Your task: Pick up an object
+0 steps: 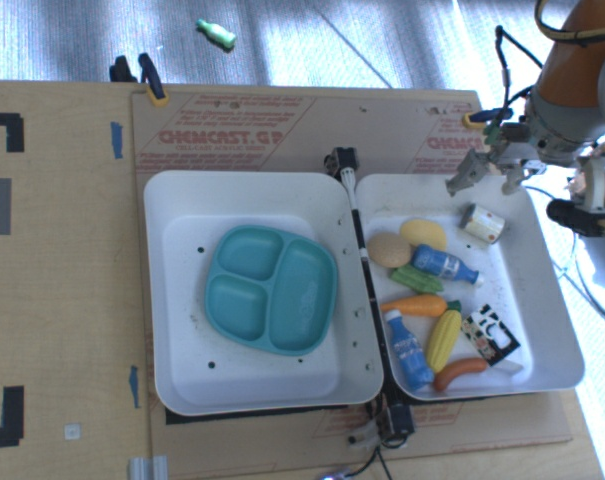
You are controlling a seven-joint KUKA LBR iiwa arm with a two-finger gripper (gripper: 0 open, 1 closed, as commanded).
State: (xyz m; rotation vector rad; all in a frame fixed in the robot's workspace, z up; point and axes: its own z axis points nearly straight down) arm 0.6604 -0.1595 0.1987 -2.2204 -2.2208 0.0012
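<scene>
Camera view: gripper [490,176] jaws spread, nothing between them. Can [482,223] lies just below the jaws in right bin [557,313]. Pick not started; descent, close, lift remain.

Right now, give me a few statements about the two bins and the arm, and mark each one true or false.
1. The teal divided plate lies in the left bin. True.
2. The corn cob is on the teal divided plate. False: it lies in the right bin.
3. The pincer is above the right bin's far edge. True.
4. Only one blue bottle is present. False: one blue bottle lies near the middle, another blue bottle near the front.
5. The carrot lies in the right bin. True.
</scene>
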